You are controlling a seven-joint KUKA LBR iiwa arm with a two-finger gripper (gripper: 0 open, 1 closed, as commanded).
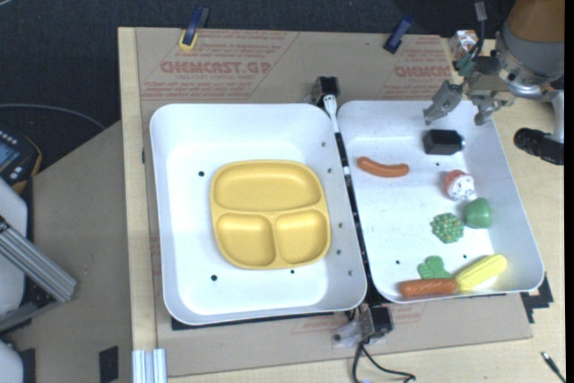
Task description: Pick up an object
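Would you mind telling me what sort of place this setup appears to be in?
Probably a robotics lab: a gripper hangs over two white bins clamped on a bench, toy food like a corn cob fills one, and cables trail across the carpet.

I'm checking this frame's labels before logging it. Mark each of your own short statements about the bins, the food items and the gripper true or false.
1. The yellow divided plate lies in the left bin. True.
2. The gripper holds the hot dog. False: its open fingers hang above the black block, and the hot dog lies apart in the right bin.
3. The corn cob lies near the right bin's front edge. True.
4. The broccoli sits on the plate. False: it is in the right bin.
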